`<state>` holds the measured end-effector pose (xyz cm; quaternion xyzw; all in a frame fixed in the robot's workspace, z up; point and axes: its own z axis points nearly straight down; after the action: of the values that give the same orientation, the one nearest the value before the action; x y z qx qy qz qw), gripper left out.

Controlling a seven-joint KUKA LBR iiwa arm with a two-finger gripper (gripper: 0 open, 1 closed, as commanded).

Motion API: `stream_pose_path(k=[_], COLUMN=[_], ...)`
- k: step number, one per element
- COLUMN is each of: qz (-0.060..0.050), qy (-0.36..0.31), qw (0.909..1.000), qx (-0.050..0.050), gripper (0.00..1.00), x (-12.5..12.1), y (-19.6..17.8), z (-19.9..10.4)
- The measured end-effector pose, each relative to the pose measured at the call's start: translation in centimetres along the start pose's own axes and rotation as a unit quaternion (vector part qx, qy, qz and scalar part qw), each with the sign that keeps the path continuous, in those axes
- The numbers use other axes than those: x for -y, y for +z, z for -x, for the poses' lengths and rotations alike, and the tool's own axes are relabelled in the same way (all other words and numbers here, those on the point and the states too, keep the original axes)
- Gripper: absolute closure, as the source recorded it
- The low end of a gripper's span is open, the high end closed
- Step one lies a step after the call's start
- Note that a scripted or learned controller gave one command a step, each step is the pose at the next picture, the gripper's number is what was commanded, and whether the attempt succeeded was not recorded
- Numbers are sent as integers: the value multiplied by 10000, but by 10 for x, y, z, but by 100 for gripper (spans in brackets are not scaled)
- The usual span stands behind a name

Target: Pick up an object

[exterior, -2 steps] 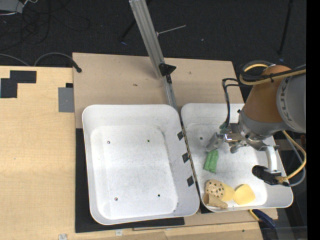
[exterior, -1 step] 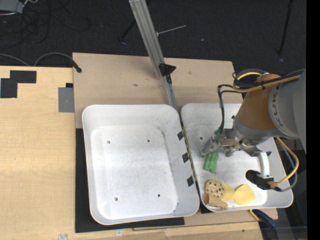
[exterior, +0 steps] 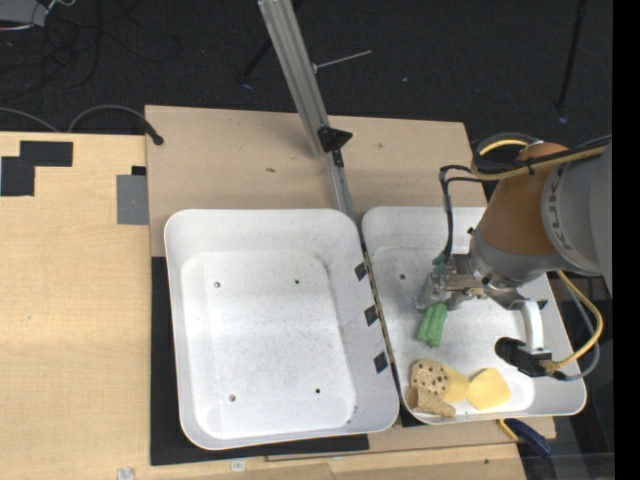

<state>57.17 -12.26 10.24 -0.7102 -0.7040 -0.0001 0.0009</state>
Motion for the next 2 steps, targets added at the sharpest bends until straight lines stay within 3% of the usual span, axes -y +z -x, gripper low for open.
stream_pose_path(k=[2], qz=[22], qy=[-45], qw=[10000], qx=[8], gripper=[100], x=[3], y=[-104], z=[-1])
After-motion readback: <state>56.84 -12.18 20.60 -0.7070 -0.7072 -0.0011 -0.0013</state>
